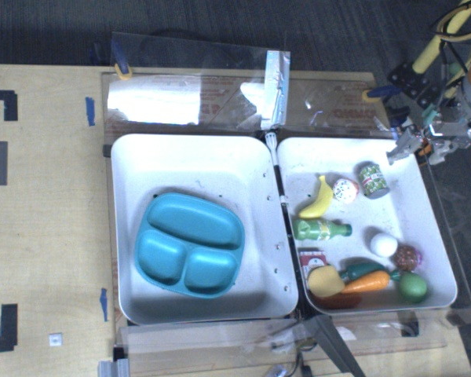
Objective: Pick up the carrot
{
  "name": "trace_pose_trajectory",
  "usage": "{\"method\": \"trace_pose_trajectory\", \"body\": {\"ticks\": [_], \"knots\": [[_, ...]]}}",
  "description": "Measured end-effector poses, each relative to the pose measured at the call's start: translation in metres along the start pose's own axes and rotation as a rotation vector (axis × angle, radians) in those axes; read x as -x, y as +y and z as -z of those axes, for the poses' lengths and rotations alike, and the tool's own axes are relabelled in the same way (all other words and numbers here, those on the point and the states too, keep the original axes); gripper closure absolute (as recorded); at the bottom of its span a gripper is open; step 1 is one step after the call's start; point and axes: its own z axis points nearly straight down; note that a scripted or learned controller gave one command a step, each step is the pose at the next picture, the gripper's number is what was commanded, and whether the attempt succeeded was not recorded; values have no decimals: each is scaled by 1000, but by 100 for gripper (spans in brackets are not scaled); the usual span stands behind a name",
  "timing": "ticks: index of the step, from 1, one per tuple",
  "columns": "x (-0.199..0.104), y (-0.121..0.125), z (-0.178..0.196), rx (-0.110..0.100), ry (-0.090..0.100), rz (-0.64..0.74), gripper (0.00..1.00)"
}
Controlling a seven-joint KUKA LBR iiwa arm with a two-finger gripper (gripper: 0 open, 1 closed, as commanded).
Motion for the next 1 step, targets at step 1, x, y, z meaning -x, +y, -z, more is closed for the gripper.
{"method": "trace_pose_trajectory", "body": {"ticks": [1], "knots": [[-37, -47, -138, 7, -3, 173, 0]]}}
